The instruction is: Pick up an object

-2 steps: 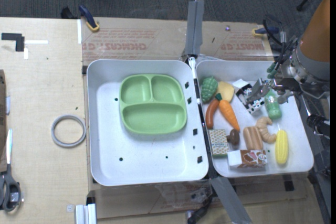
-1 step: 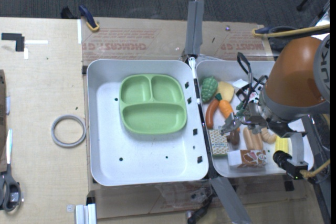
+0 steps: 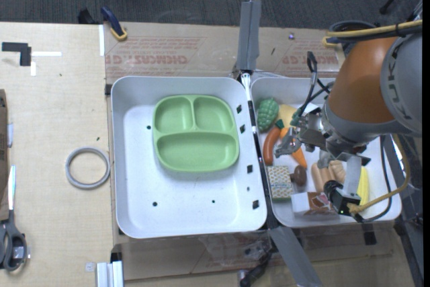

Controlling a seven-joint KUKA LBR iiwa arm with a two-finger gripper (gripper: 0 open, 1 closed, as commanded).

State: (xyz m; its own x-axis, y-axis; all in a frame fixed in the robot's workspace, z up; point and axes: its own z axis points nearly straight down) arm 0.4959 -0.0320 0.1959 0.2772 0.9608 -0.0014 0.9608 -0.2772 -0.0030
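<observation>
Lying nearest, at bench's 8 o'clock corner: metal scissors [image 3: 12, 242], grey, partly cut off by the edge. Resting flat farther in, at 9 o'clock of the left bin [image 3: 134, 212]: pale tape ring [image 3: 88, 167], thin and round.

Sitting side by side mid-bench: two shallow white plastic bins w/ smooth, rounded corners. Holding a matte green divided plate [image 3: 196, 132] in the left bin, 3 compartments, toward the bin's 12 o'clock.

Crowding the right bin [image 3: 383, 212], the task's objs, all loose, none lifted:
- crinkly printed packet [image 3: 316, 201] at 6 o'clock, text too small to read
- speckled tan-and-green block [image 3: 279, 183] at 7 o'clock
- small brown lump [image 3: 299, 175] just beside it
- pinkish sausage shapes [image 3: 326, 178] and a yellow strip [image 3: 363, 185] twd 5 o'clock
- smooth orange carrot shape [image 3: 271, 143] at 9 o'clock
- bumpy green piece [image 3: 267, 112] at 10 o'clock, touching a pale yellow item [image 3: 287, 114]

Hovering low over the bin's middle, just beside the carrot shape at its 3 o'clock: gripper [image 3: 294, 142], metallic, below the grey and orange arm [image 3: 363, 87]. Open or closed: can't tell; nothing seen being gripped.

Lying farther back: brown cardboard sheet [image 3: 168, 50] carrying red lettering, upside down, not legible. Clamping its 10 o'clock corner: blue-and-yellow clip [image 3: 114, 22].
</observation>
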